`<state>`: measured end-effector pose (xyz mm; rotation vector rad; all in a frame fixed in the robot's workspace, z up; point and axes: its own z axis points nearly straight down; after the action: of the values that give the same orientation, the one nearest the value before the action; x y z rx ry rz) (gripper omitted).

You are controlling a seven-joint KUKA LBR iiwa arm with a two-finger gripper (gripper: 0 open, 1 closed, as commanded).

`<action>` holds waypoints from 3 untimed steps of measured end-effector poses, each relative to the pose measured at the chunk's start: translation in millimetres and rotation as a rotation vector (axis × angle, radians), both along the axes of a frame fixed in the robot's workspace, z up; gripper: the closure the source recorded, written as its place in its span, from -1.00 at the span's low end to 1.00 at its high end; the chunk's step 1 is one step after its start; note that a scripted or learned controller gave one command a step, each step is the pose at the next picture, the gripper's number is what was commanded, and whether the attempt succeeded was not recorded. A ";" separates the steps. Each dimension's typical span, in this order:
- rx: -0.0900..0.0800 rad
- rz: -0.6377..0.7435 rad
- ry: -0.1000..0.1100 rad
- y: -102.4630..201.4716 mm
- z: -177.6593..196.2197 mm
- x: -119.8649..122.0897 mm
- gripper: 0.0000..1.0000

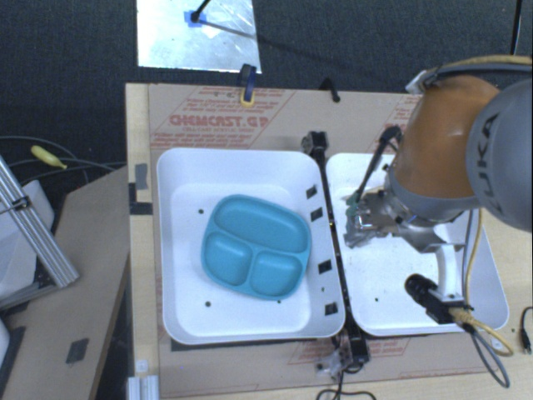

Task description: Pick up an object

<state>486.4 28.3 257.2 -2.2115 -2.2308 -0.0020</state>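
Observation:
A blue plate [254, 246] with three compartments lies flat in the middle of the left bin [179, 223]. My gripper [358, 223] hangs low over the left part of the right bin [391, 311], just right of the divider between the bins. The grey and orange arm [454, 144] covers the bin's upper half and hides the gripper's tips. Nothing shows between them, and the plate is a hand's width to the gripper's left, apart from it.
The bins sit on a cardboard sheet [216, 115] on the bench. Black clips [321, 215] line the divider between the bins. A shiny metal sheet [196, 23] lies beyond the bench at the top. An aluminium frame [33, 232] stands at the far left.

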 end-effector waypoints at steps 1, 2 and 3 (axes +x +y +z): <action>0.000 -0.001 0.000 35.0 -6.8 0.1 1.00; 0.000 -0.001 0.003 72.6 -36.7 -0.5 1.00; 0.004 -0.001 -0.015 89.9 103.0 1.6 1.00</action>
<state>488.1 118.2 360.2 -2.2179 -2.2353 -0.0238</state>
